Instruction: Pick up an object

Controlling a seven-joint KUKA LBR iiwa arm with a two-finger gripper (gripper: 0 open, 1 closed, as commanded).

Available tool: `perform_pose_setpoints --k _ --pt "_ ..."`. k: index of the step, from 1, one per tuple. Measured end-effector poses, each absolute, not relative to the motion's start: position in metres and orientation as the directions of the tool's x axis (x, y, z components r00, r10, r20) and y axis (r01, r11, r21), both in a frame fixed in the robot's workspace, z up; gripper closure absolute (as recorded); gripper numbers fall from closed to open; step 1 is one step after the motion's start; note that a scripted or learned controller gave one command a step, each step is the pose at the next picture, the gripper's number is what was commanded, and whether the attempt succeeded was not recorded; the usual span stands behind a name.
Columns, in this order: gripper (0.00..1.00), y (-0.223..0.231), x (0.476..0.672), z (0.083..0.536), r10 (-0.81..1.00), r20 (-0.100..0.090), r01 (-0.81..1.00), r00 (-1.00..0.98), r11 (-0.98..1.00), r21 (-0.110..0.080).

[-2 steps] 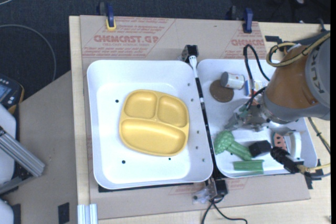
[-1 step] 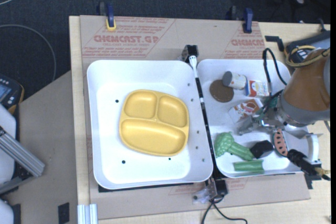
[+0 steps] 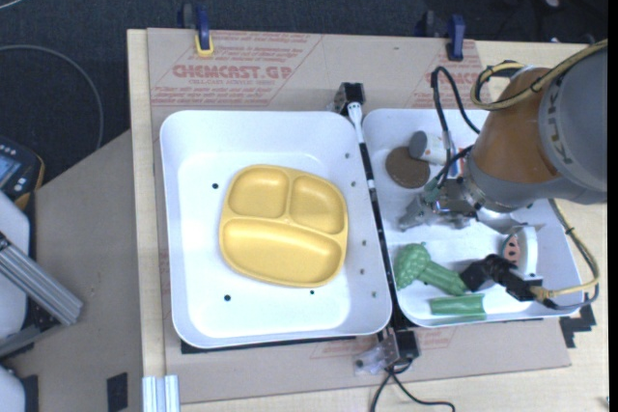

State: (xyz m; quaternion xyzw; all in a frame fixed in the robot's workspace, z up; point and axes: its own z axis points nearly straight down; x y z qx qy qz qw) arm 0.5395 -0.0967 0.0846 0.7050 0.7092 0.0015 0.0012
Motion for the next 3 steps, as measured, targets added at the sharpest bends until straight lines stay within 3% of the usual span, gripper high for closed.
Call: perform_pose_setpoints --k 1,2,3 --pt "0.0 0.019 0.538 0.204 1.0 0.005 1.0 -0.014 0.014 0.014" --pt "1.0 0.01 0.537 0.207 1.0 0.0 1.0 -0.001 0.001 0.003" --pt "1.0 0.057 0.53 0.255 1.0 0.002 1.0 -0.006 0.006 0.006"
